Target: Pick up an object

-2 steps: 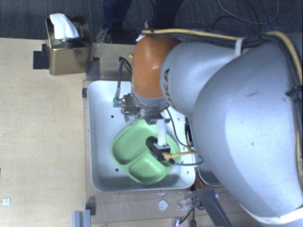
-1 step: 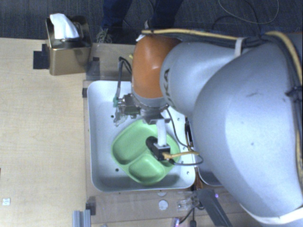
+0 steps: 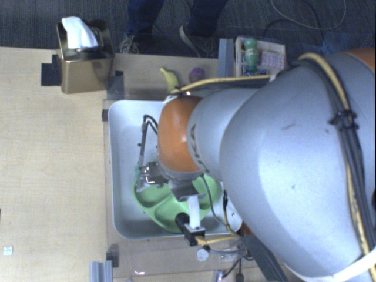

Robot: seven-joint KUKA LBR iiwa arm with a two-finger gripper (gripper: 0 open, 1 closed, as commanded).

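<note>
The grey arm [image 3: 282, 157] enters from the right and covers most of the right half of the bench, its orange band [image 3: 175, 135] positioned over the middle of the left white bin [image 3: 120, 157]. Below the band, the wrist and gripper [image 3: 154, 180] point down into the bin, directly above a light green plastic object [image 3: 157, 203] that lies on the bin floor near the bin's front edge. The gripper body hides its own tips, so whether it is released, clenched or grasping the green object cannot be determined, and contact with that object cannot be confirmed. A black cable [image 3: 144, 135] loops along the left side of the wrist. Beyond the far edge of the bin, a yellow banana [image 3: 170, 78] and a small purple object [image 3: 197, 74] lie on the bench just beside each other. Near the far left corner of the bench stands a brown tissue box [image 3: 82, 60] with a white tissue [image 3: 79, 33] projecting from its top. A packaged item [image 3: 258, 54] with a green piece lies at the far edge, just above the arm. Beyond the bench, a person's legs and shoes [image 3: 197, 37] stand on dark carpet.
</note>
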